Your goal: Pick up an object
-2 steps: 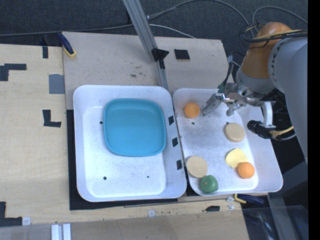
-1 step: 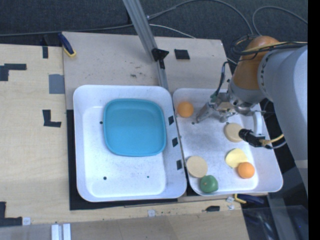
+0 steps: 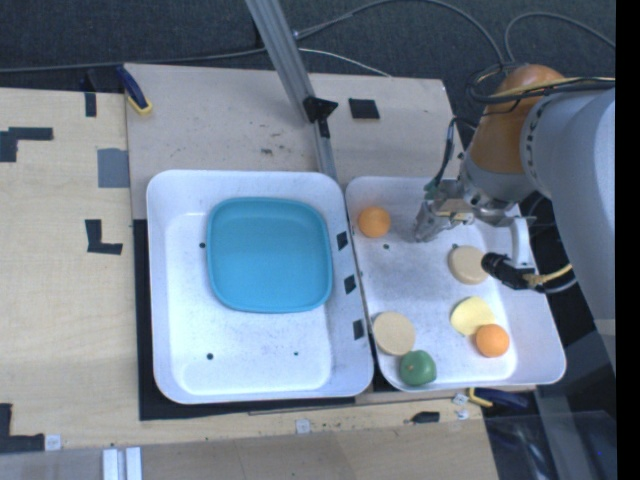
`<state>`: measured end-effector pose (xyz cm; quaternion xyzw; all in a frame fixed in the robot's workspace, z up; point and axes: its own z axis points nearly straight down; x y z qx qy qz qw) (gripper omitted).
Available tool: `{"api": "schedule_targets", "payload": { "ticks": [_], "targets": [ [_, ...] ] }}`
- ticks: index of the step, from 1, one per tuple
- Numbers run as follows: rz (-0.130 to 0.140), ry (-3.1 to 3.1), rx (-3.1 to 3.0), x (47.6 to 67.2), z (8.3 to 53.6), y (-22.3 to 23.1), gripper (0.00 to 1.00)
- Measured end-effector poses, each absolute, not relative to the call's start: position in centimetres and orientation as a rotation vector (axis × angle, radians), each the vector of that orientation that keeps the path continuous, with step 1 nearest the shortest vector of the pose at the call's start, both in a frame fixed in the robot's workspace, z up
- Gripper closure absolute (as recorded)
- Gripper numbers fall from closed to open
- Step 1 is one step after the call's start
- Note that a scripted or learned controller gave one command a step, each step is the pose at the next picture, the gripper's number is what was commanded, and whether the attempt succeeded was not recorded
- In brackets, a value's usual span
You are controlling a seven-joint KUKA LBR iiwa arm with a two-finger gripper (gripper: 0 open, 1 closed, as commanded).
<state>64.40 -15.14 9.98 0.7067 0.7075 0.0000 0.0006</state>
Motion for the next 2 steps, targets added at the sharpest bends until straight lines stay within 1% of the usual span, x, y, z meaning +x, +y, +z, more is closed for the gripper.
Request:
{"api": "schedule_targets", "payload": {
  "ticks": [1,2],
  "targets": [
    [0.004,2.220,2.218,64.8,16.2,-14.7,1.00],
    [0.003,2.220,2.219,64.2,21.0,-15.4,1.00]
  ]
}}
